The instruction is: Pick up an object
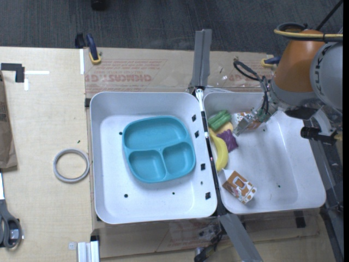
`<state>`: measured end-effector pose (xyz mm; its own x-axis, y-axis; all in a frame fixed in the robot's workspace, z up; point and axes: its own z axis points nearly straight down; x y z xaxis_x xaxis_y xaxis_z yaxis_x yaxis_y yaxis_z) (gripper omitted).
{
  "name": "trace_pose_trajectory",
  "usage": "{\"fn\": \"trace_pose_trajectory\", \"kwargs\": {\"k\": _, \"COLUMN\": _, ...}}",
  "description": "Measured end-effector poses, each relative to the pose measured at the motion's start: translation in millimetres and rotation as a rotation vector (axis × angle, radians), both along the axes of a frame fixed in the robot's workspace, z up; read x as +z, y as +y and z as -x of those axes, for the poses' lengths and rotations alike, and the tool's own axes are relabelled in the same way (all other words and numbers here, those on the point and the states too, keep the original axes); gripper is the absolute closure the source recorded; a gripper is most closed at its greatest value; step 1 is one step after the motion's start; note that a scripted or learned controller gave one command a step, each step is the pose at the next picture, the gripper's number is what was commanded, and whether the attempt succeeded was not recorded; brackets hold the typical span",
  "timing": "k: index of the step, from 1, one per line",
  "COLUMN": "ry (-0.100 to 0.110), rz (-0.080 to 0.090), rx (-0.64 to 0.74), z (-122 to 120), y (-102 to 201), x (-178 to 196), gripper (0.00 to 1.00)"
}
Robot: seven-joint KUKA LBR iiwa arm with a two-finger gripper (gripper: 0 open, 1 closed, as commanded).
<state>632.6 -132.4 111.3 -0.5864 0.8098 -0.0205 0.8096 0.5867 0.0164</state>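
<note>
The right bin holds a yellow banana, a green object, a purple piece and a small brown-and-white patterned box. My gripper hangs low over the back left of this bin, just right of the green object and above the purple piece. Its metal tips are small and cluttered in the view. No object shows between them. The grey arm with the orange band reaches in from the upper right.
The left bin carries a blue divided plate. A metal divider post stands between the bins at the back. On the bench to the left lie a roll of tape and scissors.
</note>
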Motion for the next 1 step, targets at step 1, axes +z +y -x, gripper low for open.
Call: {"fn": "trace_pose_trajectory", "kwargs": {"k": 1, "ry": -0.015, "rz": 0.009, "rx": 0.105, "z": 42.7, "y": 25.9, "x": -2.9, "gripper": 0.00}}
